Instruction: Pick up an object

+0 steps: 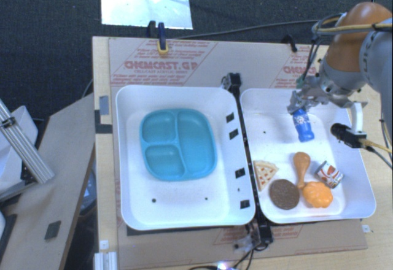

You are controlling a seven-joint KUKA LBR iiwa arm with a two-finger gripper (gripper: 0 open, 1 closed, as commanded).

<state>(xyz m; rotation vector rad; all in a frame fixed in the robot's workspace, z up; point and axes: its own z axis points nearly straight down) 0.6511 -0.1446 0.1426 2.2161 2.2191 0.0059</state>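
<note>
Over the right bin (368, 201), my end effector (300, 107) grips the blue bottle (303, 125) at its top: light, rigid, slippery plastic, best held mid-body.

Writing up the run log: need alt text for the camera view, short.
The tool hangs over the right bin with a blue bottle right below it. Nearer the front of that bin lie a pizza slice, brown patty, drumstick, orange piece and small can; the left bin holds a blue divided plate.

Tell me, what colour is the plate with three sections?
The divided plate is light blue, in the camera view.
</note>
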